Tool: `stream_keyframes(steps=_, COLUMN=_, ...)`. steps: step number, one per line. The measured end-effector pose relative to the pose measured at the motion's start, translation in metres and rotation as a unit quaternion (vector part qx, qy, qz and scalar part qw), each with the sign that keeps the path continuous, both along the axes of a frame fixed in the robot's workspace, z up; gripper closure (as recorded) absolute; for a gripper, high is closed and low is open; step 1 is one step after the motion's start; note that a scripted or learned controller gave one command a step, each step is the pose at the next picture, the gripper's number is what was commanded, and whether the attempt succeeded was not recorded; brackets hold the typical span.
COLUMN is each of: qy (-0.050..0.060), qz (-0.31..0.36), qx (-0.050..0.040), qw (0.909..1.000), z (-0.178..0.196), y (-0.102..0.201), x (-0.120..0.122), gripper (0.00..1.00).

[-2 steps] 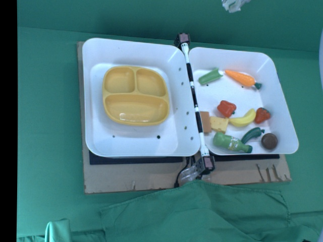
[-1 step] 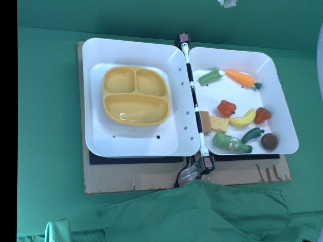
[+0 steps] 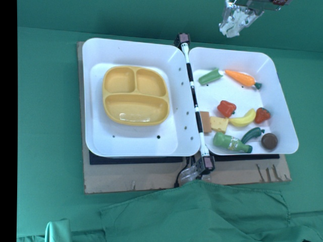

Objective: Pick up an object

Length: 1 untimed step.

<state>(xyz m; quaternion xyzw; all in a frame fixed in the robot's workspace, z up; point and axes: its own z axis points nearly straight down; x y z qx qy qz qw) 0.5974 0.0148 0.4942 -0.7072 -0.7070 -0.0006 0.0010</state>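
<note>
Gripper (image 3: 233, 23) high above right bin (image 3: 282, 89); tilted

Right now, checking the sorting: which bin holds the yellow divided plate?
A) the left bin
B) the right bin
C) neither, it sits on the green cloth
A: the yellow plate lies in the left bin, away from the toy food in the right bin.

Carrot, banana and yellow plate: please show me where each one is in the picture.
carrot (image 3: 240, 77), camera view, middle of its orange body
banana (image 3: 243, 119), camera view, middle of its curve
yellow plate (image 3: 135, 95), camera view, the ridge between its compartments
</note>
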Motion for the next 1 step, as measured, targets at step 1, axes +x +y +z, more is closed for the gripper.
stream_keyframes(steps=1, qy=0.0, qz=0.0, qx=0.0, qw=1.0, z=-0.0045, y=0.0144, x=-0.0888, gripper=1.0)
